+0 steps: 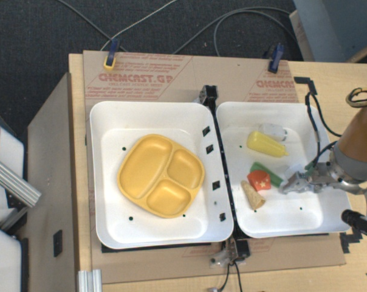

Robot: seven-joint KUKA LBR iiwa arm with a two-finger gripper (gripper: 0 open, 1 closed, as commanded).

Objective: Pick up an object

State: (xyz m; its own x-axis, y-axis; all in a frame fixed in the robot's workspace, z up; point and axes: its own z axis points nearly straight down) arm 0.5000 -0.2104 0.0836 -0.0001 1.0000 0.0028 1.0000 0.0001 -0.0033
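Note:
The right bin point(293, 224) holds a yellow corn-like piece point(267, 144), a red strawberry-like piece with a green top point(260, 180), a tan bread-like piece point(253, 196) and a pale clear item point(274, 130) near the back. My gripper point(291, 184) hangs low over the right bin, just right of the red piece and its green top, pointing left. Nothing shows between its fingers. The arm comes in from the right edge with its orange band point(358, 135) above the wrist.
A yellow divided plate point(161, 175) lies in the left bin point(104, 163). A black divider with clips point(215, 157) runs between the two bins. Cables point(314, 111) trail over the right bin's back rim. Cardboard point(189, 72) lies under both bins.

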